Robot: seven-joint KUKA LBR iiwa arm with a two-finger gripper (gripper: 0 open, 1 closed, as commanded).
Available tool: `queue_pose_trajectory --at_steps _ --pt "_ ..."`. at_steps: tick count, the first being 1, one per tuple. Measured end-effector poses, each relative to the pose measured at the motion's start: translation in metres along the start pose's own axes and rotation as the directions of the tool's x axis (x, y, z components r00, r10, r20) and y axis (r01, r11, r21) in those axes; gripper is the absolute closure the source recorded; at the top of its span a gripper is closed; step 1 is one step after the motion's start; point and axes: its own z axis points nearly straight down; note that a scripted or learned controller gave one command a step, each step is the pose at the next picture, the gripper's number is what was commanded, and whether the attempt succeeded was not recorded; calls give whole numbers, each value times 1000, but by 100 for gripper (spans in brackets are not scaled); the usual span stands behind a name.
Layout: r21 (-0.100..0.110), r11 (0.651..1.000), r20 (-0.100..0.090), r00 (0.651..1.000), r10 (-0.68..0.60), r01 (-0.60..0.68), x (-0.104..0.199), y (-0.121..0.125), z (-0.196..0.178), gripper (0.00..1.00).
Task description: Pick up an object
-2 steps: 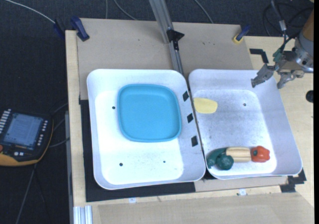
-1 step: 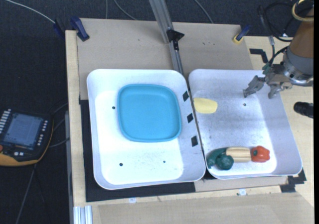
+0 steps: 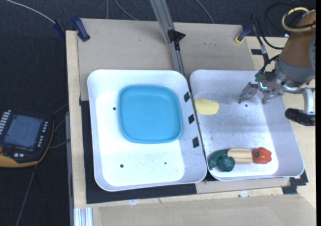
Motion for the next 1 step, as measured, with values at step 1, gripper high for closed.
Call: queue_pose_trajectory --at_steps 1 --pt "-2 1000 1 1000 0 0 0 0 23 0"
